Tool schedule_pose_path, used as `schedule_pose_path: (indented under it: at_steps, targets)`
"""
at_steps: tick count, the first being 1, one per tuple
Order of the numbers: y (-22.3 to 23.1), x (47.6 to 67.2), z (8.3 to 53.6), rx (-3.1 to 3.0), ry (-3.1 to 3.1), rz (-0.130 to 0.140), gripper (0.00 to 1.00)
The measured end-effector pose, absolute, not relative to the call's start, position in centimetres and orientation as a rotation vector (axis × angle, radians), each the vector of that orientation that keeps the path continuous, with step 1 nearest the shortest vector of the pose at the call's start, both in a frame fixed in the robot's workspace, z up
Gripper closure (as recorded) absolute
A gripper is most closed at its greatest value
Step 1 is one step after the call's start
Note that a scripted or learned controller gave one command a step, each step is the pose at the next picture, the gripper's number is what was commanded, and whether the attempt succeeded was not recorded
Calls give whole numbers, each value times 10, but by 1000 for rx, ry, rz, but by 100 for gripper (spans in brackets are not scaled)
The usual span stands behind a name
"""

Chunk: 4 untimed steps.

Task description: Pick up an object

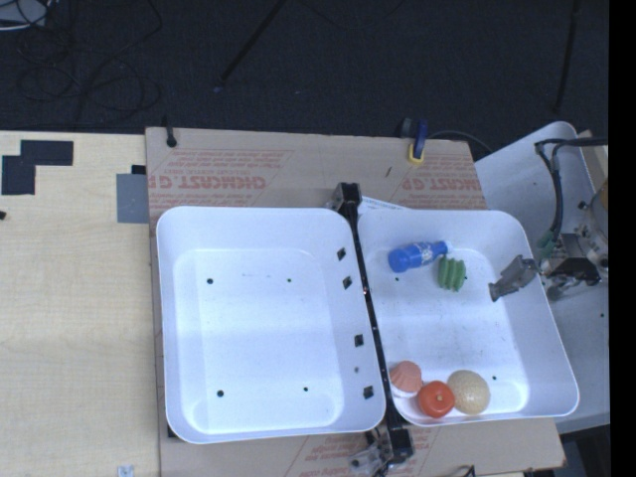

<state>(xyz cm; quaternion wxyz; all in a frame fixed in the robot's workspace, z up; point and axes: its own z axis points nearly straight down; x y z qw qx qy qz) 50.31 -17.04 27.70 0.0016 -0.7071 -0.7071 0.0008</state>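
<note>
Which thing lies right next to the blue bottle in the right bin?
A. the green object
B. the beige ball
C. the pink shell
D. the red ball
A: the green object lies just right of the blue bottle near the bin's far end, while the round things cluster at the near edge.

Even overhead light is washing the white bins [258,232] bright; the floor [298,48] behind is sitting dim, everything slightly soft.
</note>
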Motion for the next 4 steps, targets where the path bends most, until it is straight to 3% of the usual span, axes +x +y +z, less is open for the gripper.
schedule_pose_path:
  at_steps: [1,2,3,4]
  targets:
    - [-216,507,304,-2226,-2221,2,0]
    - [-214,507,312,-2220,-2221,2,100]
    - [-199,474,242,-2214,-2214,6,100]
    - [-215,476,300,-2224,-2223,-1,100]
